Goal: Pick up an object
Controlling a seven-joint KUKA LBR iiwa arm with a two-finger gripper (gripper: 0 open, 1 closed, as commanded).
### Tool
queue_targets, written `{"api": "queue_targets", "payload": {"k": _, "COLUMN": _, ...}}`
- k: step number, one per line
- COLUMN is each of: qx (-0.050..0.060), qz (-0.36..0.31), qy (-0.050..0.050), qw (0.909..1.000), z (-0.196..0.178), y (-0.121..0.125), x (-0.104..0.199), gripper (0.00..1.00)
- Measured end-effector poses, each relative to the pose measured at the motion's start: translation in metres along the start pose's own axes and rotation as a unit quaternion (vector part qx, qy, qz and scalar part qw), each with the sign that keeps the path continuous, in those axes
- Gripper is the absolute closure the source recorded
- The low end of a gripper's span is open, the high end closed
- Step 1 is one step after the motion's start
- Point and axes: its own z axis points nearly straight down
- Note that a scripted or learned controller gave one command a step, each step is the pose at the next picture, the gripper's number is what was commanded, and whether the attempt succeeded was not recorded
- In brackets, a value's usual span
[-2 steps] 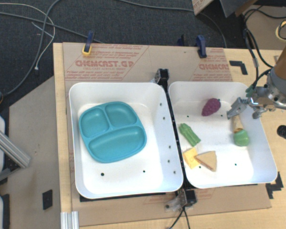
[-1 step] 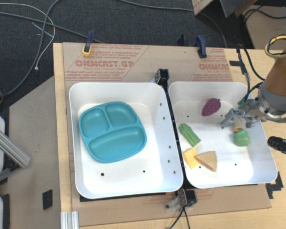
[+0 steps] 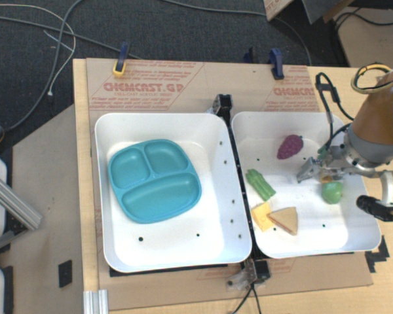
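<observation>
Green, round and small: a toy fruit (image 3: 332, 191), perhaps an apple or lime, lies in the right bin (image 3: 301, 239) at the right of the frame, directly under the gripper (image 3: 319, 171). The fingers point down and left; their tips sit just above and left of the green fruit. Whether the jaws are open or closed cannot be told from this angle, and nothing is seen held between them.

Left of the gripper, toward the bin's upper middle, a purple grape bunch (image 3: 289, 146). Below that, near the bin's left wall, a green pickle-like piece (image 3: 260, 184) lying at a slant. At lower left of this bin, a yellow cheese wedge (image 3: 261, 216) touches a tan bread slice (image 3: 285, 220).

The grey arm (image 3: 376, 120), brownish-orange above the wrist, enters from the right edge.

Left bin (image 3: 170, 250): a teal divided plate (image 3: 155, 180) with three compartments, lying flat at centre.

Both bins sit on a cardboard sheet (image 3: 150, 84) held by blue clamps (image 3: 122, 56) along its top edge.
</observation>
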Motion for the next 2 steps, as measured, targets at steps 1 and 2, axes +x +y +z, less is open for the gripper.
{"api": "queue_targets", "payload": {"k": 1, "qx": -0.004, "qz": 0.0, "qy": 0.001, "qw": 1.0, "z": -0.013, "y": 0.002, "x": 0.0, "gripper": 1.0}}
{"api": "queue_targets", "payload": {"k": 2, "qx": 0.002, "qz": 0.0, "qy": 0.002, "qw": 1.0, "z": -0.057, "y": -0.002, "x": -0.004, "gripper": 1.0}}
